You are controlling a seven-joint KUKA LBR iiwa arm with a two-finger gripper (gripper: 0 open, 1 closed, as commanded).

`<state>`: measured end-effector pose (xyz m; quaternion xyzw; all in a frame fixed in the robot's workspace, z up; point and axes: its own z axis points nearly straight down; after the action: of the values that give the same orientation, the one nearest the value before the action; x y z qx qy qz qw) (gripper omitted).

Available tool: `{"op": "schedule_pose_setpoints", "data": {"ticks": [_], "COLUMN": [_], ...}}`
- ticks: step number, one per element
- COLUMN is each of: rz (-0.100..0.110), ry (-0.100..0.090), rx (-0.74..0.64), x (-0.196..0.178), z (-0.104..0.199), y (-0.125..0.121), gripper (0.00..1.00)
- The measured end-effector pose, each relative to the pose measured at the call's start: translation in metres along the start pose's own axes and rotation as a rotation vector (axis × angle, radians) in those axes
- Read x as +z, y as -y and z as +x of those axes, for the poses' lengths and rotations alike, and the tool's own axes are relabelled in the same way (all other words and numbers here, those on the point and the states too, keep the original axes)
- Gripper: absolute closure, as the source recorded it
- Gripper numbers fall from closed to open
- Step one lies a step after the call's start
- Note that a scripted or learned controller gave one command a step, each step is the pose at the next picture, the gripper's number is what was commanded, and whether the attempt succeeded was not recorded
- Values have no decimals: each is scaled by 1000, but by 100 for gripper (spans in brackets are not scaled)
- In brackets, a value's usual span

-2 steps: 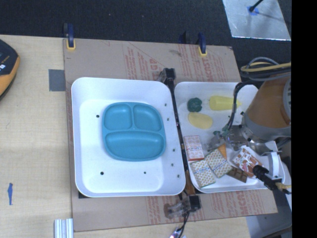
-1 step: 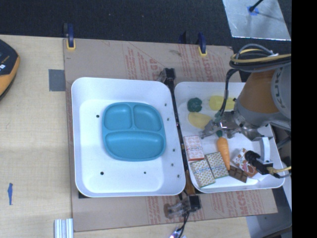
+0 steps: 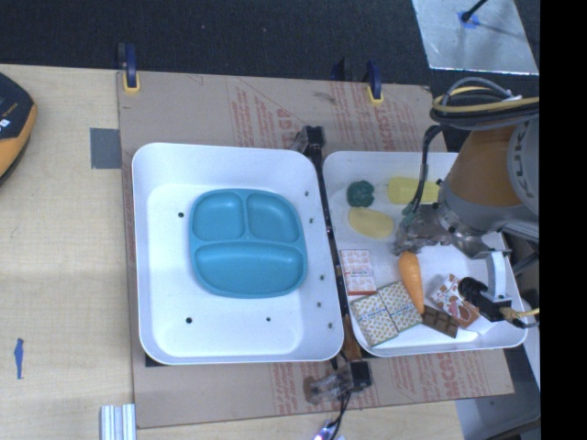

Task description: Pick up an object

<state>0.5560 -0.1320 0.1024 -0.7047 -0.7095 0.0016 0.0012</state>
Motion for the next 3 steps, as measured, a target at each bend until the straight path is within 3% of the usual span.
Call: {"op": "schedule_pose_setpoints", "data": {"ticks": [1, 2, 3], "rz": [-11, -5, 4], "ry": [-4, -1, -1], "rx": [-7, -1, -2], "x": [-96, -127, -116], "z": [94, 118, 160], "y": [-26, -23, 1], "gripper": [100, 100, 100]}}
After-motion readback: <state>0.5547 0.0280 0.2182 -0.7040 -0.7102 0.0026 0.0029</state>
